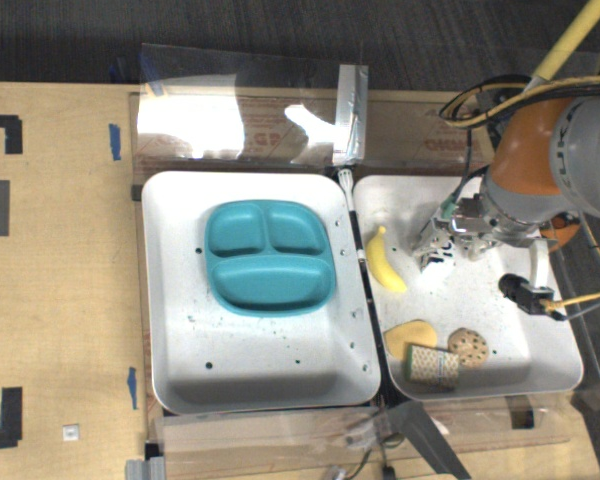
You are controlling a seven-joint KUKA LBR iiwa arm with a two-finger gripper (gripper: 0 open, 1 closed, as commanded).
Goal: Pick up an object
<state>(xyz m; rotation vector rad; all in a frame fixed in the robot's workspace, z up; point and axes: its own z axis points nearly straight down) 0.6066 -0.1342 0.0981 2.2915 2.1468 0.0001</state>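
Overhead slanted view of a tan surface (60, 298) w/ two shallow white bins side by side. Left bin (170, 358) holds a teal divided plate (270, 256), three sections, lying flat near the bin's middle. Right bin (555, 353) holds a yellow banana (383, 261) along its left wall, and at the near edge a tan flat piece (410, 334), a speckled round cookie (467, 345) and a small patterned roll (432, 366), all bunched close together. Grey arm w/ orange band (525, 148) reaches in from the right; its claw (438, 250) hangs low over the right bin's upper-middle, just right of the banana, apart from it. Can't tell how far open the claw is; nothing visibly gripped.
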